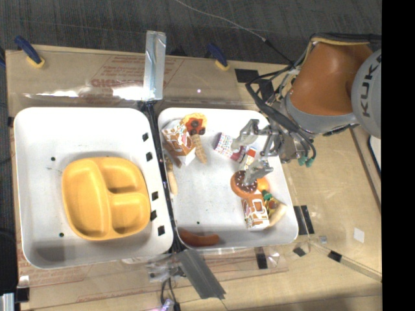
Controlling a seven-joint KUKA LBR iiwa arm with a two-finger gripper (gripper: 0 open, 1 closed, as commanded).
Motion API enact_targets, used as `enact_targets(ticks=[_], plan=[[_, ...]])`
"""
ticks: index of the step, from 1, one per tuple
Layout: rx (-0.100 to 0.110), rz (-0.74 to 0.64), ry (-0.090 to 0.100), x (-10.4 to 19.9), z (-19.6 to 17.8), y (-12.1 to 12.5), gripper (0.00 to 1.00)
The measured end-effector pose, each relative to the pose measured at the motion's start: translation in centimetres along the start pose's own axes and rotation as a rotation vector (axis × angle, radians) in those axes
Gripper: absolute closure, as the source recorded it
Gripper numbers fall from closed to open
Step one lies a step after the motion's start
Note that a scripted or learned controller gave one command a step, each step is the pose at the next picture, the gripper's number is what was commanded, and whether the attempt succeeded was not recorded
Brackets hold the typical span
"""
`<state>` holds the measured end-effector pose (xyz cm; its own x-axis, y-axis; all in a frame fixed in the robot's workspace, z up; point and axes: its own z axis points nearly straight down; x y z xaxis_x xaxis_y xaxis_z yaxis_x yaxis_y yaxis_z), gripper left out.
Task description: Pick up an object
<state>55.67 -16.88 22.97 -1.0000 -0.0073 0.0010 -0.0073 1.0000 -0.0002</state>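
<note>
The gripper (254, 149) sits over the right-hand bin (214, 216), in the right centre of the frame, low among the items near that bin's right wall. Two metal fingers (247, 133) show, one toward the top of the frame and one below it, standing apart with a gap between them. A small red and white packet (241, 153) lies in that gap, but whether the fingers touch it cannot be told. Just to the left of the fingers lies a small purple and white wrapper (224, 144). Directly below the lower finger lies an orange-rimmed brown round item (244, 184), and whether the finger tip touches its rim cannot be told. Below that lies a small carton with red print (255, 214), resting against a yellowish food-shaped toy (276, 209) in the bin's lower right corner.

In the upper left part of the same bin stands a second printed carton (178, 141), with an orange and red toy (194, 124) just above it. A brown sausage-shaped item (201, 240) lies along the bin's lower edge.

The left-hand bin (39, 135) holds a yellow compartment tray (106, 197) near its centre. Both bins rest on the tabletop (337, 199). The grey arm with its orange band (327, 76) enters from the upper right.
</note>
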Motion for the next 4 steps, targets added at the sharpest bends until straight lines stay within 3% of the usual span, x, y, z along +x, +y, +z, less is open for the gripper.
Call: enact_targets(ticks=[1, 2, 3, 4], plan=[[0.000, -0.025, 0.000, 0.6, 12.5, -2.4, 0.00], [0.001, -0.036, -0.006, 0.3, 11.3, -2.1, 1.00], [0.004, 0.070, -0.015, -3.3, -3.9, -1.4, 1.00], [-0.001, 0.087, -0.001, -6.5, -0.1, 0.4, 1.00]])
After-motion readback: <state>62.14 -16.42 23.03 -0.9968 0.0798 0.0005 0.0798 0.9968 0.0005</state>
